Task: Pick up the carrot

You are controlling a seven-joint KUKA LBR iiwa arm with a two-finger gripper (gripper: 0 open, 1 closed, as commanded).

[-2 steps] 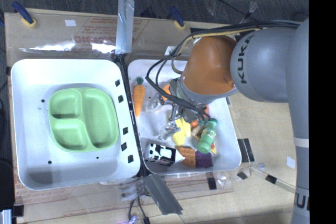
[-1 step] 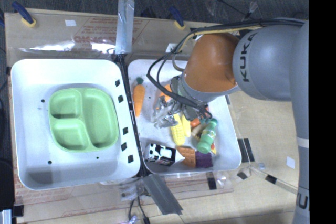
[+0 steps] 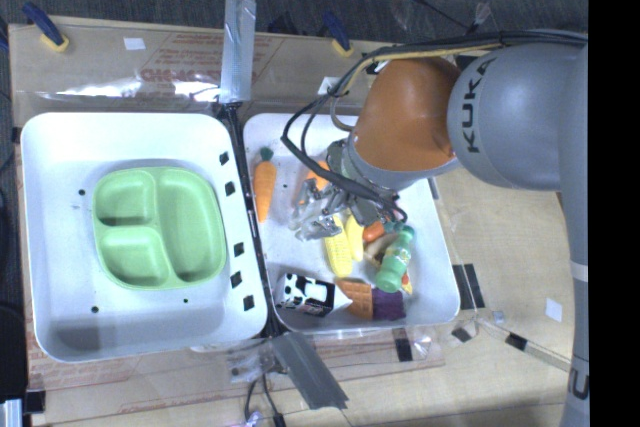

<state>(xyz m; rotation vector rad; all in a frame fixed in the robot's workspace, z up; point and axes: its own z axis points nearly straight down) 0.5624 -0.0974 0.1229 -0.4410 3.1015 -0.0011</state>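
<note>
Right now my claw [image 3: 318, 213] hangs low in the right bin [image 3: 432, 205], can't tell its state. Carrot [image 3: 264, 187] lies by that bin's left wall, just left of claw, untouched.

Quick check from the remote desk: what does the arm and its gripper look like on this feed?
The arm is a bulky grey KUKA with rounded links and dark "KUKA" lettering on its side. A glossy orange band sits above the wrist. Black cables loop from the wrist area, and the gripper is a small metallic silver assembly.
</note>
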